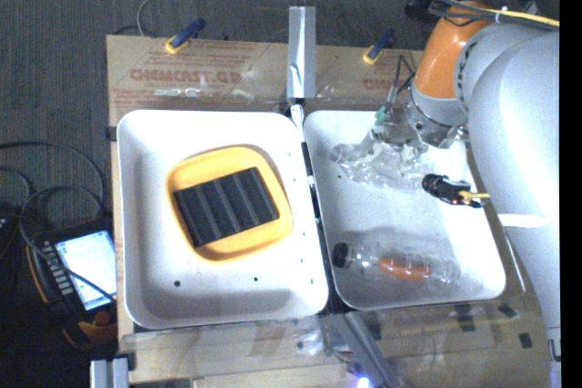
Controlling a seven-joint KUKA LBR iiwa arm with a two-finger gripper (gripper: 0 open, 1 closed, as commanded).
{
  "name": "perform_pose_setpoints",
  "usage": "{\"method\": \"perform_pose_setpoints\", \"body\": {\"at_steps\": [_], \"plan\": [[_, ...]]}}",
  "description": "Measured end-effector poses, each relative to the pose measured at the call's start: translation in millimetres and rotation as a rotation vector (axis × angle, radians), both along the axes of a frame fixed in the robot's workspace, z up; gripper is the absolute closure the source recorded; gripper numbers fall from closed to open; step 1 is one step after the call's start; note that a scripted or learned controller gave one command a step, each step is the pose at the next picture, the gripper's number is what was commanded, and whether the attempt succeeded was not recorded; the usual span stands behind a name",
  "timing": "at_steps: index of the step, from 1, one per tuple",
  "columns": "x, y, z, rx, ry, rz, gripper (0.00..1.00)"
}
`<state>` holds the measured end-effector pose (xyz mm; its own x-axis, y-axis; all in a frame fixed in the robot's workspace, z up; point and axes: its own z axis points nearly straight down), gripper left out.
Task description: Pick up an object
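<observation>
Left bin (136,136) holds yellow tray (232,236) with black ribbed insert; I leave it alone. Right bin (468,241): clear bottle (400,265) lies on its side along near wall, crumpled clear plastic (364,161) toward far wall. Pincer (393,124) sits at that plastic's right end, so I judge it the target. I'd descend straight, bite a thick fold, lift slowly; thin film likely slips. Cannot tell whether pincer is spread or pressed together, nor whether it touches plastic.

Two white bins (145,286). One clear bottle (400,263). One yellow tray (193,170) left of the bottle, one crumpled clear wrapper (368,161) behind it, two blue clamps (185,34) farther behind.
</observation>
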<state>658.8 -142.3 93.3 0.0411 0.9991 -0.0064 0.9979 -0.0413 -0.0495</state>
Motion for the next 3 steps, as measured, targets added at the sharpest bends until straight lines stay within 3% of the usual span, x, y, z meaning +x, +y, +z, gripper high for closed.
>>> {"method": "perform_pose_setpoints", "body": {"at_steps": [1, 2, 3], "plan": [[1, 12, 0, -0.014, -0.011, 0.081, 0.0], [9, -37, 83, -0.003, -0.05, -0.108, 0.0], [5, 19, 1, -0.002, -0.051, -0.077, 0.0]]}}
